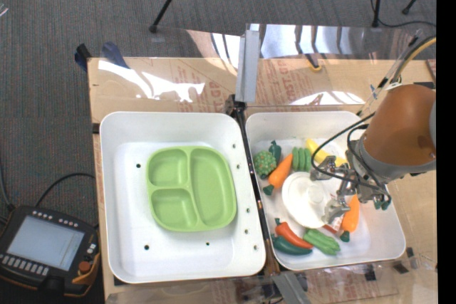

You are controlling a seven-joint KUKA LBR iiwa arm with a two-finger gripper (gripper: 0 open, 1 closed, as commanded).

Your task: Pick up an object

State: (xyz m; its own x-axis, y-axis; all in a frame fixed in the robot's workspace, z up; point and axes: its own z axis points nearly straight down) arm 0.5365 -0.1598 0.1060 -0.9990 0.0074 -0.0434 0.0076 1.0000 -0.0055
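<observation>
Camera view, looking down at a slant, puts the tool (340, 204) low over the right bin (388, 242), its metal fingers buried among the toys; whether they are apart or together cannot be told from here, and nothing is plainly seen between them. Just to the tool's right, touching or nearly so, lies an orange carrot (350, 213) with its long axis running roughly up and down the picture. To the tool's left sits a white plate (303, 199), close beside it. Below the plate lie a red-orange pepper (293, 234), a dark green vegetable (291, 246) and a lighter green pod (322, 241). Further left are a second carrot (279, 172), slanted, and a broccoli piece (265, 161); above the plate are green beans (301, 158) and a yellow piece (317, 152). So: two carrots, one plate. The left bin (121, 146) holds one green divided tray (191, 189). The nearest candidate seems to be the carrot at the tool.
</observation>
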